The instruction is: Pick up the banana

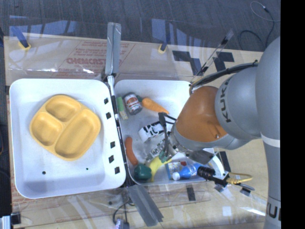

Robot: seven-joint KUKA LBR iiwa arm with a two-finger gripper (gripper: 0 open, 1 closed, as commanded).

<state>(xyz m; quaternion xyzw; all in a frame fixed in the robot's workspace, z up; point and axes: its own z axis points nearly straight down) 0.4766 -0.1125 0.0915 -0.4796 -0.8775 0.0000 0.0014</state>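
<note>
At the near edge of the right bin [183, 84], the banana [157, 165] lies just under the end effector [164, 149], whose grip I cannot tell; probably light, smooth, best taken mid-body.

Arm [238, 109] over right bin [181, 86], banana [157, 165] beneath gripper [162, 152], yellow tray [66, 126] in left bin [19, 142]

Two white bins are seen: the left bin [19, 128] holds a yellow divided plate [66, 126]. In the right bin [143, 86] a brown can with a pale label [132, 103], an orange carrot [154, 105], a red-orange sausage [129, 150], a dark green round item [142, 172], a yellow banana [156, 166] and a blue-and-white bottle [185, 171] are found. The arm [238, 109] is coloured grey with an orange band
</note>
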